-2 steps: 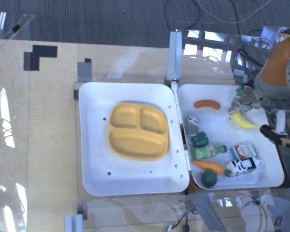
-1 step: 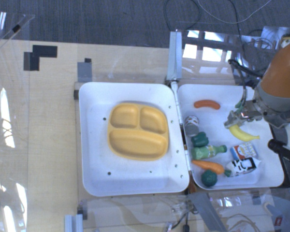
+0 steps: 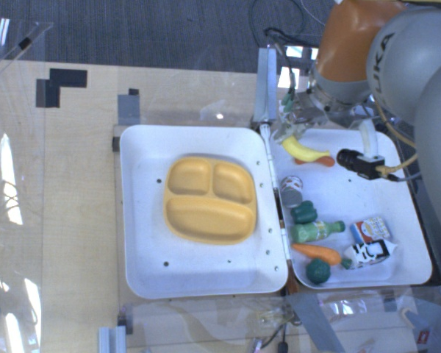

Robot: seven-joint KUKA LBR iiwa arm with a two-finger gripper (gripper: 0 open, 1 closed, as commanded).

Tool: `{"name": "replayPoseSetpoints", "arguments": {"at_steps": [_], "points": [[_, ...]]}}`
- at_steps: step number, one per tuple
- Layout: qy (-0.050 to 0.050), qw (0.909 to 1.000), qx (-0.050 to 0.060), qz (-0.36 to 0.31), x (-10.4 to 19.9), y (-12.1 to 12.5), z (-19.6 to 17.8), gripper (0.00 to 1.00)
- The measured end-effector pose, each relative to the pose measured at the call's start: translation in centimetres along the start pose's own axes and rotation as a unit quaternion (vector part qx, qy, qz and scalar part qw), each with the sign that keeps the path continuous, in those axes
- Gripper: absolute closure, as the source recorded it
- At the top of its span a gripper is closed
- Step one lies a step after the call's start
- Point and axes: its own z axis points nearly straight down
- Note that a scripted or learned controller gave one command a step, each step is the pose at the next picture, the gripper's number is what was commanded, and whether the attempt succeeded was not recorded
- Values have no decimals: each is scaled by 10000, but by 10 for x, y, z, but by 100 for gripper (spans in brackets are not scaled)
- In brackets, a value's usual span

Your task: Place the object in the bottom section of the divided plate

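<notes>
One divided plate (image 3: 209, 198), two bins (image 3: 143, 271), one banana (image 3: 302, 150), one carrot (image 3: 317, 253)

Two white bins are sitting side by side: the left bin (image 3: 140, 219) is holding one yellow divided plate (image 3: 209, 198); the right bin (image 3: 411, 226) is holding roughly eight small items, including one banana (image 3: 301, 150), one carrot (image 3: 317, 253) and one green bottle (image 3: 317, 231).

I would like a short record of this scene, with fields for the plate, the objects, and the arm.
plate: yellow divided plastic plate, in the left white bin, all sections bare
right white bin: yellow banana, green bottle, orange carrot, small metal can, milk carton
arm: grey with orange band, above the right bin's far edge
tool: near the banana, holding nothing visible
task state: not yet done
</notes>
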Motion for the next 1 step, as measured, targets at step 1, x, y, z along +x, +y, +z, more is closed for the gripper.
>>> {"name": "replayPoseSetpoints", "arguments": {"at_steps": [1], "points": [[-5, 9998, 8, -198, 18, -1, 38, 100]]}}
